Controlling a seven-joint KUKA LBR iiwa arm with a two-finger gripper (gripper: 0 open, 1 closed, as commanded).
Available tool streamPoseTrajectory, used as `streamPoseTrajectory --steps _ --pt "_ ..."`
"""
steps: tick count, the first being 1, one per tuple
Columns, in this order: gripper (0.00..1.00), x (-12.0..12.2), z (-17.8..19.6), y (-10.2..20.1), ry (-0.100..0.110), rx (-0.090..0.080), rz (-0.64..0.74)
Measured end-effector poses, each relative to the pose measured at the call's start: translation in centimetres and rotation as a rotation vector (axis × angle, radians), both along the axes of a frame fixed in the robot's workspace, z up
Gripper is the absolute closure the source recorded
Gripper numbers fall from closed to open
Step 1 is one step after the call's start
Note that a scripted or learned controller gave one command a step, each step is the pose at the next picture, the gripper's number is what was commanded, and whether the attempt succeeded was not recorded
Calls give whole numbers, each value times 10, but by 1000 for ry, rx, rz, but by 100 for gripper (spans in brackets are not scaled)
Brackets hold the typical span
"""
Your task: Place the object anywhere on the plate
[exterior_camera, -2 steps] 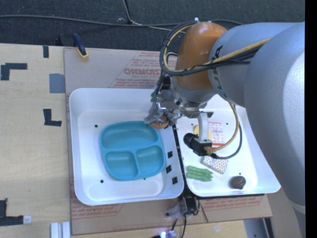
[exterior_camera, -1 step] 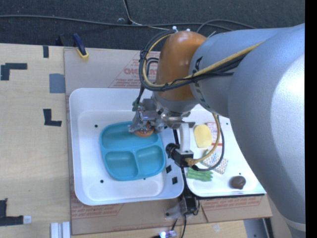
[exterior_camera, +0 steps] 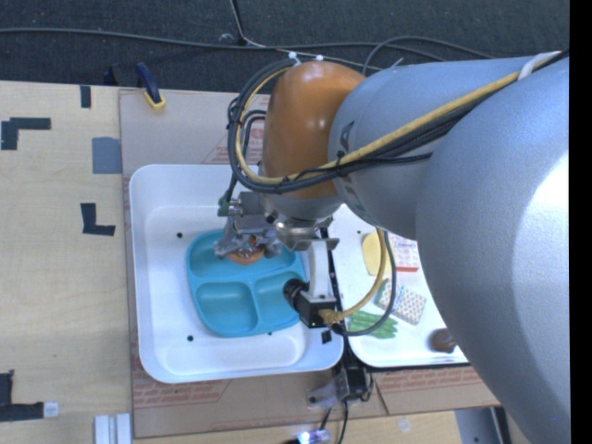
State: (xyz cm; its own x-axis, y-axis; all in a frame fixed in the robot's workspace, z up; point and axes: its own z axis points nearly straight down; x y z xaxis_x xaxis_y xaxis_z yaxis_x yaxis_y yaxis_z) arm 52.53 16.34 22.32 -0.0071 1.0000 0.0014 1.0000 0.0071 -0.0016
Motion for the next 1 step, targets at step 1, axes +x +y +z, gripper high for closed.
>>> streamPoseTrajectory --steps 1 --pt "0 1 -1 -3 1 -2 -4"
